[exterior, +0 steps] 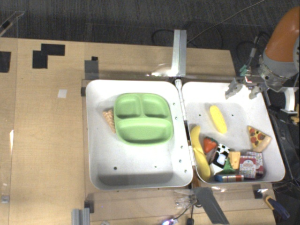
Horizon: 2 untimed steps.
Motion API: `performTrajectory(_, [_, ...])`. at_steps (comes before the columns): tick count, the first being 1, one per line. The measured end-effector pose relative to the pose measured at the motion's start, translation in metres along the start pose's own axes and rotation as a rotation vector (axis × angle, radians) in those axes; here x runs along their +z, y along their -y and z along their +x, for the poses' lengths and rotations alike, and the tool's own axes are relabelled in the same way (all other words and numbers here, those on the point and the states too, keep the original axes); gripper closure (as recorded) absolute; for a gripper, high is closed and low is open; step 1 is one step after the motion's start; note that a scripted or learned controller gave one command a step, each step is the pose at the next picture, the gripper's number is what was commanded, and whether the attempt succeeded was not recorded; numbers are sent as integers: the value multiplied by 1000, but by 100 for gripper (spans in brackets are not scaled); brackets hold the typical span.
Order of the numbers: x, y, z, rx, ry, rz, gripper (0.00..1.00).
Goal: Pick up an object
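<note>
My gripper (243,91) hangs open over the far right part of the right bin (239,103), its two grey fingers spread with nothing between them. Below it and to the left lies a yellow corn cob (217,119). A pizza slice (258,138) rests near the bin's right wall. Along the left wall lies a banana (199,152). At the near end sits a cluster: a red pepper (209,145), a black and white item (220,155), a red box (251,165) and a marker (228,177).
The left bin (98,158) holds a green divided plate (142,118) with a tan waffle-like piece (109,120) tucked at its left edge. A metal post (179,50) stands behind the seam between the bins. Cables lie at the back right.
</note>
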<state>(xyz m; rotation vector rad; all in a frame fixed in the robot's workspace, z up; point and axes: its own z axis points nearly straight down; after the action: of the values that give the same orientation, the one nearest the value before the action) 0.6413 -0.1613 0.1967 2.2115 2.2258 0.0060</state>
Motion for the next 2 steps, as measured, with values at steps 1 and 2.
performTrajectory(1, [100,14,20,-161,1,-2,0])
performTrajectory(2, [88,12,21,-161,0,-9,100])
